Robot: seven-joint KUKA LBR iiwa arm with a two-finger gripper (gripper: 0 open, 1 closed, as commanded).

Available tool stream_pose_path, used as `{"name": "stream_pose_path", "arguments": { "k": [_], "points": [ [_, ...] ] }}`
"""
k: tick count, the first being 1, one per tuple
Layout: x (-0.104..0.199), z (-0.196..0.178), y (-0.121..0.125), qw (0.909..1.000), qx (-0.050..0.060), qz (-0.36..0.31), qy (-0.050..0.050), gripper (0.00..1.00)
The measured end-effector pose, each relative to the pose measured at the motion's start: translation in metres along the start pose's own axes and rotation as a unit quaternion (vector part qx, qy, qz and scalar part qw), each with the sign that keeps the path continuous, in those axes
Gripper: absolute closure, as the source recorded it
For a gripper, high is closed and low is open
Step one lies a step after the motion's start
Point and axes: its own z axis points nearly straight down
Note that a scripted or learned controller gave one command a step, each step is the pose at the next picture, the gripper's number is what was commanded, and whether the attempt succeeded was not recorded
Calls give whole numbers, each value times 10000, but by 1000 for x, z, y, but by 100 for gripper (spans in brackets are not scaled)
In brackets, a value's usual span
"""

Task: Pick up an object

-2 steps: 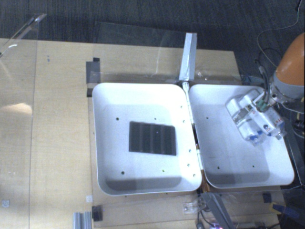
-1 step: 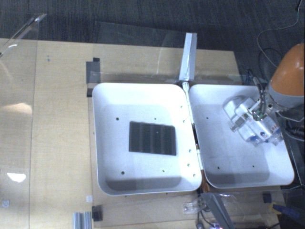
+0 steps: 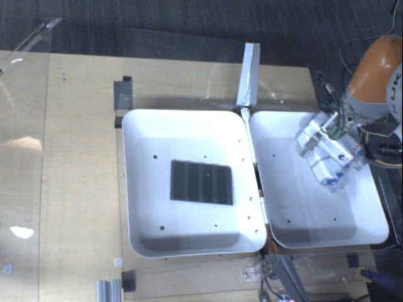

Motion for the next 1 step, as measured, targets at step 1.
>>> {"name": "stream_pose_path", "arguments": {
  "k": [1],
  "points": [
    [34, -1, -41, 9992, -116, -332, -194, 0]
  ]
}}
